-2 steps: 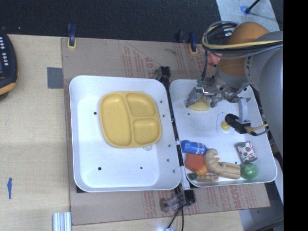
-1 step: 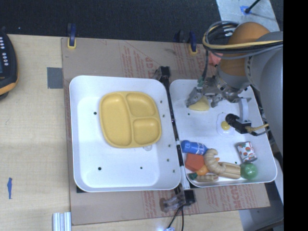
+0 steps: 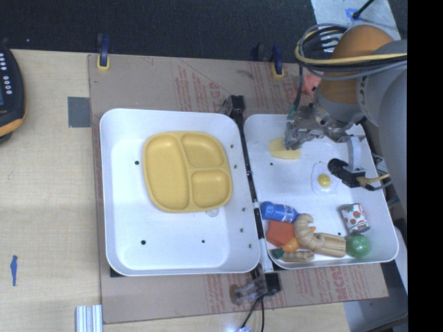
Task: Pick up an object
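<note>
My gripper is low over the far left part of the right bin, right above a flat pale yellow piece and touching or nearly touching it. Nearer the front of that bin lie a small fried-egg toy, a blue can, a red block, a wooden figure, a green ball and a small tin with a red label.
The left bin holds a yellow divided plate. A clamp bar runs between the two bins. The arm's grey body and orange band lean over the right bin's far right corner.
</note>
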Action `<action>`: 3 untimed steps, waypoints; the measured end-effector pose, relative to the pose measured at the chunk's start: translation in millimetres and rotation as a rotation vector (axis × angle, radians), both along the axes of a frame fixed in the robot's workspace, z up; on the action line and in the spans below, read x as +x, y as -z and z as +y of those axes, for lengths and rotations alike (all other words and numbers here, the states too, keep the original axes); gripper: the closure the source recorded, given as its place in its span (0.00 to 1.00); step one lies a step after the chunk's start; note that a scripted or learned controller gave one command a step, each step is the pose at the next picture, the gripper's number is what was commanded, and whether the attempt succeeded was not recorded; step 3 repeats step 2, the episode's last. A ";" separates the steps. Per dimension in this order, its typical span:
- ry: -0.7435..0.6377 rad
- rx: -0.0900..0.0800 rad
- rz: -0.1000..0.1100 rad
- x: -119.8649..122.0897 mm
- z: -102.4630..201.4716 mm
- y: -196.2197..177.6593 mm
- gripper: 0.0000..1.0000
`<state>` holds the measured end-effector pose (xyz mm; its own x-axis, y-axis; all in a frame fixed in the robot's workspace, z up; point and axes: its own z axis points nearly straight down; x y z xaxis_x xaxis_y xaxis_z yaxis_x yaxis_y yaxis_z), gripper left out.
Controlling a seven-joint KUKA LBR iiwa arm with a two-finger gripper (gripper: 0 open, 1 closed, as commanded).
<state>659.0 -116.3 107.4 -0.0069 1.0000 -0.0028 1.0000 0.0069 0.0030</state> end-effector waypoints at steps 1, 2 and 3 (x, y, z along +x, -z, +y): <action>0.000 0.000 0.001 -0.3 0.0 0.7 0.00; 0.001 0.002 0.008 -3.2 7.0 15.8 0.00; 0.001 0.002 0.008 -3.2 7.0 15.8 0.00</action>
